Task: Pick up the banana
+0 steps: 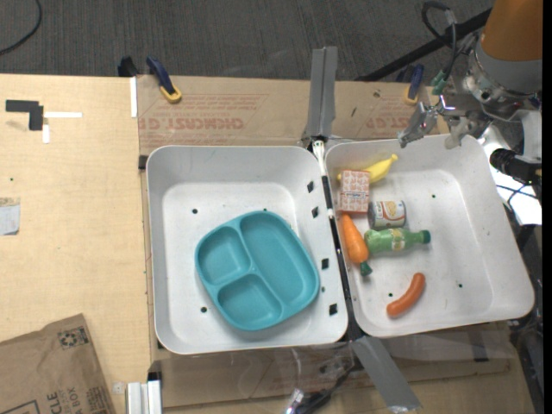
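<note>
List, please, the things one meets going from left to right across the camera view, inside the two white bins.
Teal divided plate → carrot → green bottle → sausage. The banana, box and can overlap these in order, so I omit them.

- The arm [516, 15] carries a broad orange band, rounded like a sleeve, at the top right corner of the camera view.
- Below the band sits a pale grey, smooth-sided wrist section.
- The gripper [435, 126] is built of silvery metal parts with thin, angular fingers [412, 131].
- Small green and dark fittings cluster around the gripper's mount.
- Black cables [444, 26] loop out beside the wrist, curving up and back toward the arm.
</note>
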`<control>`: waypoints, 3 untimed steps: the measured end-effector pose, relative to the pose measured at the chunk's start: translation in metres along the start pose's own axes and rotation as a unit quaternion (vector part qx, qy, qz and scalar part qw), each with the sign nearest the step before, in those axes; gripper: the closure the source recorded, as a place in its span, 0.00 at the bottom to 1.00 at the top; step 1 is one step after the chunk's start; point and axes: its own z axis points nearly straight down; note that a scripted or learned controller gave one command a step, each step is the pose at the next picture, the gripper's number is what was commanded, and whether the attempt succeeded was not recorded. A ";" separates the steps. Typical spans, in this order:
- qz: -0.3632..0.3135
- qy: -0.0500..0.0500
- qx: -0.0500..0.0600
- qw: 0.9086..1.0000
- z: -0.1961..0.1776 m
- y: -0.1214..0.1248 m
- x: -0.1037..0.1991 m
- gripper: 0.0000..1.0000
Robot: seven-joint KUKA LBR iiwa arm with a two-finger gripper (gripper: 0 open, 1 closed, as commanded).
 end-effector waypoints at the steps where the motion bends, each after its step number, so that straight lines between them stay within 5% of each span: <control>1: -0.077 0.000 0.000 0.997 0.092 0.016 0.038 0.00; 2: -0.077 0.000 0.000 0.997 0.091 0.016 0.038 0.00; 3: 0.000 0.002 -0.005 1.000 0.157 0.019 0.014 0.00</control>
